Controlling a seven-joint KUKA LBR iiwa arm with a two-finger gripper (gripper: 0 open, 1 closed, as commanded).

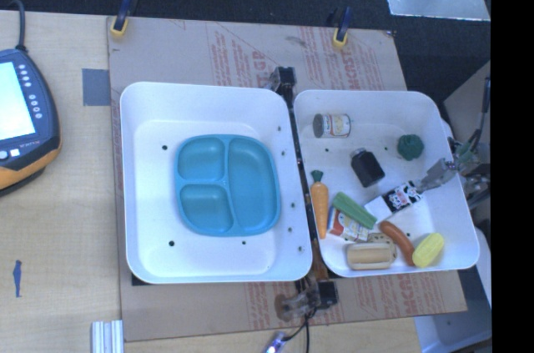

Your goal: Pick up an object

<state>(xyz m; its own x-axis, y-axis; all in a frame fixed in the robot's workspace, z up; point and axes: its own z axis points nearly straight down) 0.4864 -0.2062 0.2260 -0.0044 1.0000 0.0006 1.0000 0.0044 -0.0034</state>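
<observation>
The right white bin (375,103) holds several small things. A small tin can (332,125) lies at the back, with a dark green round piece (410,146) to its right and a black block (367,168) nearer the middle. An orange carrot (319,204) lies along the left wall beside a green wedge (354,209). At the front are a tan bun (370,255), a sausage (396,239) and a yellow lemon (428,249). My gripper (435,172) comes in over the right rim, just above and right of a black-and-white patterned piece (400,199).
The left white bin (142,176) holds a blue divided plate (227,184). A handheld pendant (21,118) lies at the bench's left edge. Clamps (123,16) (340,27) pin the cardboard sheet at the back.
</observation>
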